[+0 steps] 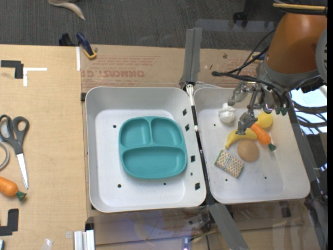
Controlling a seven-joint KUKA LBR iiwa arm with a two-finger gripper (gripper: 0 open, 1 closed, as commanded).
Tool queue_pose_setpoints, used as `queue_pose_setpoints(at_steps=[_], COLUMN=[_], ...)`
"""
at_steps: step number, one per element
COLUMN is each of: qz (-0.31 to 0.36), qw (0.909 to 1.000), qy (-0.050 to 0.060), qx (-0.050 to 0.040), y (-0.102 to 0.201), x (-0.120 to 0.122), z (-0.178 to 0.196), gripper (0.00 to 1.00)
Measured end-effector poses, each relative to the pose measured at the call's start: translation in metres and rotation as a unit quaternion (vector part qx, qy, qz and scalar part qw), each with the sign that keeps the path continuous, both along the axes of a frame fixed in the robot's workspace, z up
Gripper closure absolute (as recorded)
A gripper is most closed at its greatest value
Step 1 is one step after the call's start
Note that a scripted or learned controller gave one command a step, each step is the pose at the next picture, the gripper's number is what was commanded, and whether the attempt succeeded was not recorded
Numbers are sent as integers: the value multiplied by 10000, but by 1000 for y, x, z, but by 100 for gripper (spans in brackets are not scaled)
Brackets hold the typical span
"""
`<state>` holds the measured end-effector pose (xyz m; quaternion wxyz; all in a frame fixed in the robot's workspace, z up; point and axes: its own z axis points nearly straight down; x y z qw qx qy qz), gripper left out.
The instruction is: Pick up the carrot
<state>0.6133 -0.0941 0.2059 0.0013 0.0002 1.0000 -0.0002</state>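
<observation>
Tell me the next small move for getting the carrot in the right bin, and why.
Probably a short drop straight down with a slight shift toward the carrot. The gripper hangs over the right bin just left of the carrot, which lies against the banana and the lemon, so centering first should avoid nudging those.

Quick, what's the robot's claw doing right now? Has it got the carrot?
Gripper: down in the right bin, right beside the carrot. Whether it is open, closed or holding the carrot cannot be told.

Pincer [248, 120] overlaps the carrot [262, 135]; grip unclear.
</observation>
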Motion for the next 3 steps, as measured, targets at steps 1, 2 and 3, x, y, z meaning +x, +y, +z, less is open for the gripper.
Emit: queue_pose_setpoints(at_steps=[1, 2, 3], qz=[105, 253, 421], qw=[9999, 9997, 9991], qy=[-1, -74, -79], qx=[-2, -21, -22], y=[-71, -85, -104], x=[-20, 8, 11], z=[-49, -105, -104], gripper=[0, 0, 0])
